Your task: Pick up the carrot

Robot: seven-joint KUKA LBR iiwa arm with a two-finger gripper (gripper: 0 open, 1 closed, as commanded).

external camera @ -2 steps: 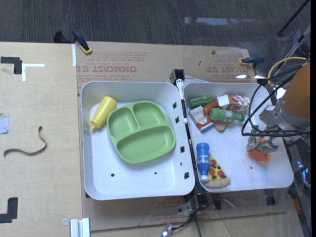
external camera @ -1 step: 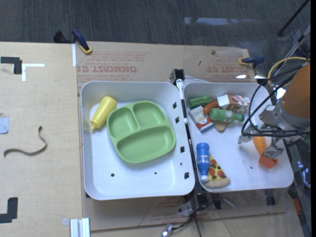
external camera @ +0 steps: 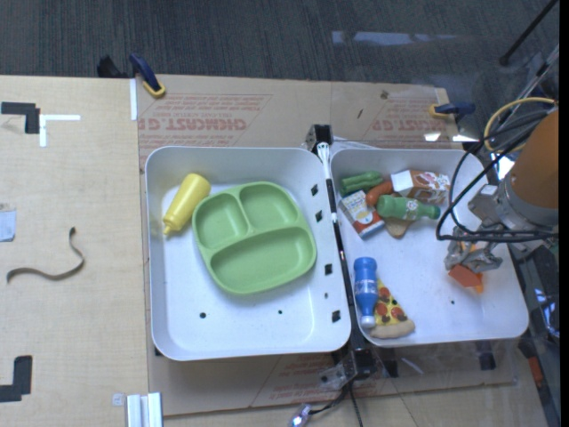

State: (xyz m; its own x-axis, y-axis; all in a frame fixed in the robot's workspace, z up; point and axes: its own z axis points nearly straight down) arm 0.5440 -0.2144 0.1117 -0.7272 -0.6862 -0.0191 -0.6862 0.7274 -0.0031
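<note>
On cardboard-covered bench (external camera: pixel 80 176): two white bins (external camera: pixel 169 310), dark carpet (external camera: pixel 267 16) behind.

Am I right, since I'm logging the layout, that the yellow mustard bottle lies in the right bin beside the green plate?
Not quite: the yellow mustard bottle lies in the left bin, beside the green plate, as the camera view shows.

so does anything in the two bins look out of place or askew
Nothing looks spilled or damaged. The yellow mustard bottle lies tilted against the green divided plate in the left white bin.
</note>
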